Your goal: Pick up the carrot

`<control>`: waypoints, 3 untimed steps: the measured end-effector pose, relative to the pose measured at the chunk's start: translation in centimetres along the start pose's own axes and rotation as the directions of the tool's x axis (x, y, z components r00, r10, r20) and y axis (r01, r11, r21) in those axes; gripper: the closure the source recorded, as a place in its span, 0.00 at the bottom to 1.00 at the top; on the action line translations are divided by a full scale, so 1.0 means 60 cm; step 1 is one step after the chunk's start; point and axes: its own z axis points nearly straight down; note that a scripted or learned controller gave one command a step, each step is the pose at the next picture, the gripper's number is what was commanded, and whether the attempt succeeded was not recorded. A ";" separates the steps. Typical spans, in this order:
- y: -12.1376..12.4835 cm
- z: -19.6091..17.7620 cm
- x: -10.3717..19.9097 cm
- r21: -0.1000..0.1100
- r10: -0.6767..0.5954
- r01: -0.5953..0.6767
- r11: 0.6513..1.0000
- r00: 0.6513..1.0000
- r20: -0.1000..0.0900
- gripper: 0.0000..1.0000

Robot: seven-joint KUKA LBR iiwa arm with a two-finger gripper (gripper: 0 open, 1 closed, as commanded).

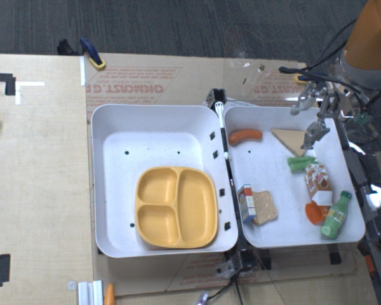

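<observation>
Two white bins sit side by side on the surface; the left one holds a yellow divided plate [176, 207]. In the right bin [276, 230], an orange carrot [315, 213] lies at five o'clock, wedged between a green bottle [335, 216] and a wrapped packet [318, 183]. Farther back, at one o'clock, the gripper [312, 134] hangs over a tan wedge [288, 139], well apart from the carrot and gripping nothing; whether it is open I cannot tell.

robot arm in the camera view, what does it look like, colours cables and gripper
The arm comes in from the view's right, with a broad orange band over a grey section at the wrist. Dark cables loop around it and trail down the right side. The gripper is bare grey metal, a small angular bracket assembly ending in slim fingers. No markings can be made out on it.
</observation>
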 end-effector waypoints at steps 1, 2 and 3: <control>0.082 -0.149 0.028 0.000 -0.194 0.194 0.981 0.981 0.004 0.00; 0.200 -0.002 0.100 -0.002 -0.342 0.342 0.940 0.940 0.000 0.00; 0.321 0.061 0.228 -0.003 -0.407 0.407 0.913 0.913 0.000 0.00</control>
